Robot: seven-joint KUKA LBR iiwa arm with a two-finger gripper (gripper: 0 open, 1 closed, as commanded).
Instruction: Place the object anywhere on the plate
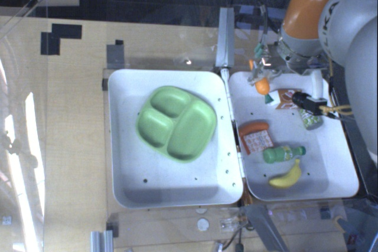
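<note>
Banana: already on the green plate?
No, the banana lies in the right bin, while the green plate sits in the left bin.

Pale wooden bench [65,127] carries two shallow white bins side by side: left bin [127,186] and right bin [336,177] (edges nearly touching), with black tape marks [59,35] at far left.

Plate [176,123] pale green; bins [124,127] white. Beside the plate: yellow banana [286,176], green bottle [282,153], red sausage [253,126], small orange ball [262,87].
</note>
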